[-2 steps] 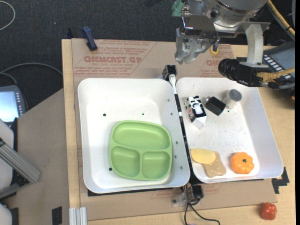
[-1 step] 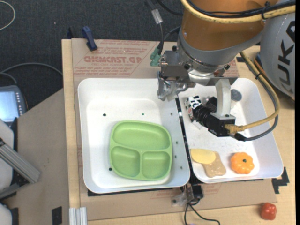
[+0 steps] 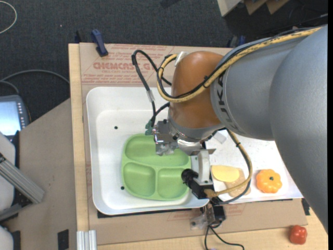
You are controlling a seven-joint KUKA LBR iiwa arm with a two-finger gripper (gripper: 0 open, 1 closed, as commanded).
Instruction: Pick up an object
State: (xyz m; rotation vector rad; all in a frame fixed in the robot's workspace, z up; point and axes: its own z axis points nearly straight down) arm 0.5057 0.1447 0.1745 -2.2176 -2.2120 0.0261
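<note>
A green divided plate (image 3: 154,169) lies flat in the left white bin (image 3: 102,139), toward its near right corner. It is pale green plastic with rounded corners, split into one long compartment at the far side and two smaller ones at the near side. The arm (image 3: 250,82) reaches in from the right, its orange band (image 3: 195,90) hanging over the bin's right side. The pincer (image 3: 165,149) sits below the wrist, right above the far right part of the plate, over the long compartment; whether it touches the plate, or how far apart it stands, I cannot tell from this slant. In the right bin a yellow wedge-shaped piece (image 3: 227,174) lies just right of the plate's corner, and a small orange pumpkin (image 3: 268,181) rests further right. A red object (image 3: 297,234) sits on the worktop (image 3: 78,191) near the front right.
</note>
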